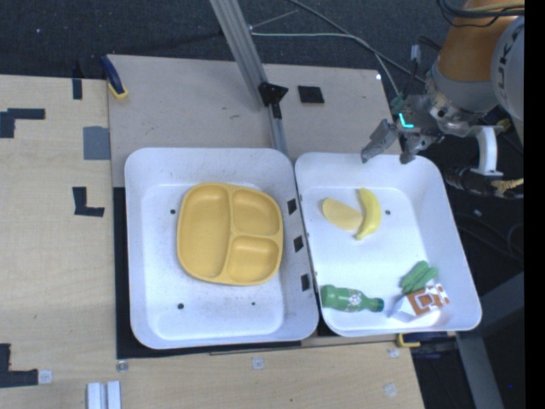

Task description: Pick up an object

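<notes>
Tool sits at the upper right of the frame, at the far rim of the right bin, hanging from the grey arm with its orange band. Its two dark fingers are spread apart, one toward the left and one toward the right, with nothing between them.

Lower in the frame, inside the right bin, a yellow banana lies near the bin's upper middle, touching a pale yellow lemon-like slice on its left. Both are near the tool but apart from it. Toward the lower edge of that bin a green bottle lies on its side. At the lower right corner a green leafy item lies just above a small orange and white carton.

Left of centre, the left bin holds a yellow divided plate with three compartments, lying flat near its middle. Both bins rest side by side on the desk, and a slanted metal pole rises above the gap between them.
</notes>
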Robot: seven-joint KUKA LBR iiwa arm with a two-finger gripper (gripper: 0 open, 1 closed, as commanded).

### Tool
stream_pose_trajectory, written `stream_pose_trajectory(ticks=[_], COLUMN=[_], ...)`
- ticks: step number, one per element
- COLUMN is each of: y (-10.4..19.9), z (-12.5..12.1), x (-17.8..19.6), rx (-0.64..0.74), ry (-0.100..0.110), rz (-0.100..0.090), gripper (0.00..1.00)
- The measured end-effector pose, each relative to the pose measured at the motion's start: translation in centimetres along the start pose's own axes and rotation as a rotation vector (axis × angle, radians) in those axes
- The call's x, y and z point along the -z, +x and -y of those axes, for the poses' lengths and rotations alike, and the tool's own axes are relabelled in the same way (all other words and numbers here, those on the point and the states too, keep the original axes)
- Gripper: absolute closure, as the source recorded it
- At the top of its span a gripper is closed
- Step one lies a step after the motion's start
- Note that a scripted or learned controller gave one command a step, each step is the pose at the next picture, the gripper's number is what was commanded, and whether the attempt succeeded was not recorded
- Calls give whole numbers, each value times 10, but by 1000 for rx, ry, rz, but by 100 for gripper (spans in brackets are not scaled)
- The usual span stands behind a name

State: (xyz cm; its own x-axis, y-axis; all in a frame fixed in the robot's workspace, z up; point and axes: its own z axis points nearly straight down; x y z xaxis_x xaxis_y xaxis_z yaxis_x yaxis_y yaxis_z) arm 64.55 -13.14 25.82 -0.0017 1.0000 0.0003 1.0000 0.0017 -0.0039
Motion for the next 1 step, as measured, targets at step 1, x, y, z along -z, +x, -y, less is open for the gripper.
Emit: stream_pose_trajectory(ticks=[1], y=[0], z=[-1], x=[1], rx=[0], ry=[-3], rz=[0], gripper=[0])
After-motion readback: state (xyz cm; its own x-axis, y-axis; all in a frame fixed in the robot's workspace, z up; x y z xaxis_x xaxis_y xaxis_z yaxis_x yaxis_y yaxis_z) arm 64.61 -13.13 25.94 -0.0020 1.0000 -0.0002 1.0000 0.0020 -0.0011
